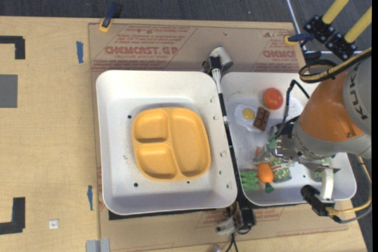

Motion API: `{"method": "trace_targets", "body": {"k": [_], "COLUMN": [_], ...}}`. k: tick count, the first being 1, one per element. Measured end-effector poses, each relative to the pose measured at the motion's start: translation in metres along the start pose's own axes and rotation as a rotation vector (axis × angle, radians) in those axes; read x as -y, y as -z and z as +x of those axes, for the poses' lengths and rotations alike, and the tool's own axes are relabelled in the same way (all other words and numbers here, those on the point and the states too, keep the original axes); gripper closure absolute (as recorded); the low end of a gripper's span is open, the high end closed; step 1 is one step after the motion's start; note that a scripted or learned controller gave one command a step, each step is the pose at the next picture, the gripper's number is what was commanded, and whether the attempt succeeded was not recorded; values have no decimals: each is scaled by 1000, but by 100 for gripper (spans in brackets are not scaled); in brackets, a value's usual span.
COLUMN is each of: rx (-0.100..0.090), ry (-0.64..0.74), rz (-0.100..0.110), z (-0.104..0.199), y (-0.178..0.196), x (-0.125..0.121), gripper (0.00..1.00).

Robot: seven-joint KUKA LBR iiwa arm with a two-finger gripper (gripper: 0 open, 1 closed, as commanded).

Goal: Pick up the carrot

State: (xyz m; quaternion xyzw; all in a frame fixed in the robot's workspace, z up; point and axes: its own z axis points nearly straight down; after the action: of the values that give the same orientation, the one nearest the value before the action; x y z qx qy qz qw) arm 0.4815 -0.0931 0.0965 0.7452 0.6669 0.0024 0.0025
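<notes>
Grey wrist and gripper (277, 153) are seen low over the right bin (348, 183). Just below-left lies the carrot (265, 173), its green top pointing downward. Jaw state cannot be told.

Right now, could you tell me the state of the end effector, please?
End effector: low over the right bin beside the carrot; open or closed cannot be told.

I see the small orange carrot with green top (265, 174) lying near the right bin's front edge.
</notes>
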Motion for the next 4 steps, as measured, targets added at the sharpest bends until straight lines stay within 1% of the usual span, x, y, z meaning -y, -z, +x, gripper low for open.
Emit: {"method": "trace_targets", "body": {"k": [1,2,3,4], "rx": [0,-2,1,1], "ry": [0,23,55,54], "rz": [2,7,4,0], "z": [0,-2,0,1], "y": [-1,-11,-11,0], "x": [1,2,2,0], "gripper": [0,0,0,100]}}
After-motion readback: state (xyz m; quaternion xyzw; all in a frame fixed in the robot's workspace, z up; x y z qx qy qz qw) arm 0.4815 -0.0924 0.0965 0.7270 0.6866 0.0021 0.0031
